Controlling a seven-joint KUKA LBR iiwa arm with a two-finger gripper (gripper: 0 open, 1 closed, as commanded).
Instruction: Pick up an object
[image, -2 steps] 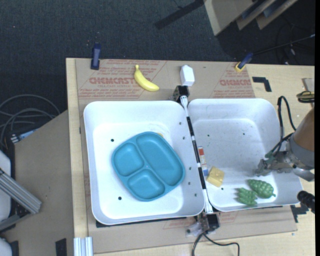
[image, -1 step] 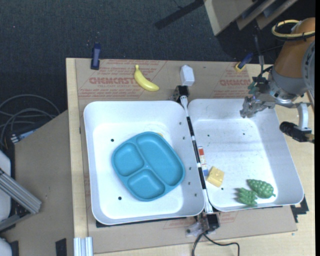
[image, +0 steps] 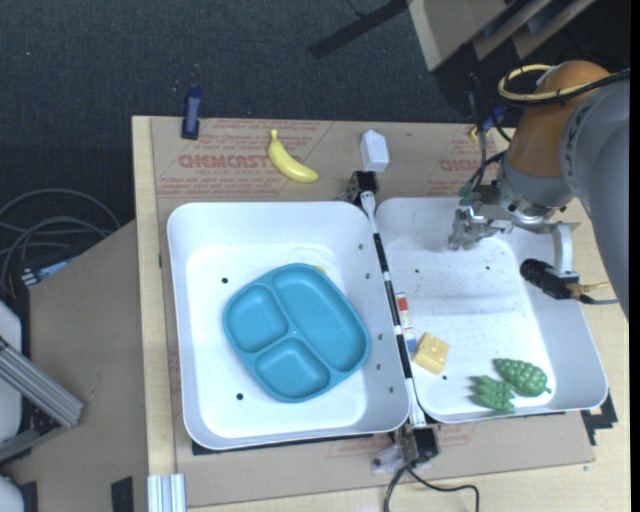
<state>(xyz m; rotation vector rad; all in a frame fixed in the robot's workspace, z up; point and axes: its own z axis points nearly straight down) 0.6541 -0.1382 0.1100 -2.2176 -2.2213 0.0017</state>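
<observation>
Arm (image: 560, 130): grey w/ orange band, seen entering from the right, bent down over the far part of the R bin.
Gripper (image: 468, 236): seen low over the far-left part of the R bin (image: 470, 300), pointed down at bare white floor; nothing is seen held in it.
Gripper opening: cannot be told from this angle, wide or narrow.
Task objs, R bin: yellow block (image: 432, 353) is seen near the bin's left wall, on the near side, well apart from the gripper. Green leafy piece (image: 521, 376) lies at the near-right corner, w/ a smaller green piece (image: 492, 393) just beside it on the left, approx touching.
Gap to gripper: all three R-bin objs are placed nearer the camera than the gripper; none is touched by it.
L bin (image: 200, 250): a blue divided plate (image: 293, 330), 3 compartments, is laid flat approx in the middle, slightly toward the near-right.
Bins: set side by side, inner walls touching along a dark strip.
Bench (image: 230, 185): pale board w/ red print, seen beyond the bins.
On bench, outside bins: yellow banana (image: 290, 160) is placed past the L bin's far edge; small blue item (image: 191, 112) at the far-left corner; small white item (image: 374, 150) past the join of the two bins.
R bin floor: dark specks are scattered over the middle.
</observation>
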